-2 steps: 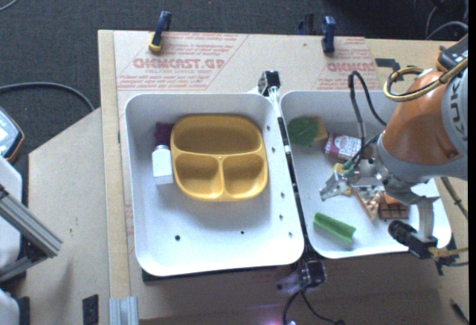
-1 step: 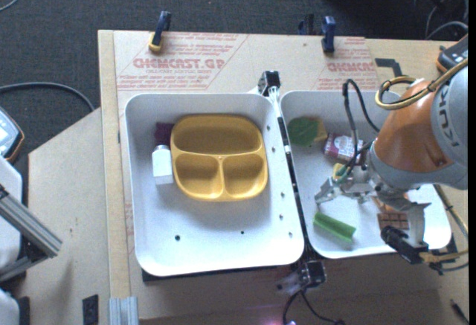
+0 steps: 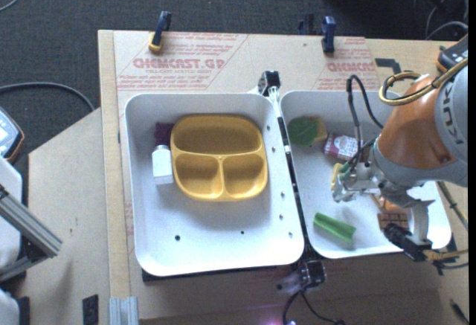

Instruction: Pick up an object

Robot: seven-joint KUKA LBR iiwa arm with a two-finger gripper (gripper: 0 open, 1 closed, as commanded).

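A: Where was the claw [image 3: 343, 186]?
B: Low in the right bin [image 3: 439, 230], near its middle, under the grey arm [image 3: 416, 145] with its orange band. Whether it was spread or pinched together, I could not tell (the wrist hid too much).
A: And around it?
B: A yellow item [image 3: 335, 172] lay just beside the claw, too small to name. A pink-and-white packet [image 3: 341, 146] sat a little above, with a green sponge [image 3: 303, 130] beyond that by the bin's far left corner. A green block [image 3: 334, 228] lay near the front wall.
A: The other bin?
B: The left bin [image 3: 149, 242] held a yellow divided plate [image 3: 219, 156], a white bottle [image 3: 162, 165] touching its left edge, and something purple [image 3: 163, 130] behind the bottle. Both bins rested on the worktop [image 3: 119, 78].
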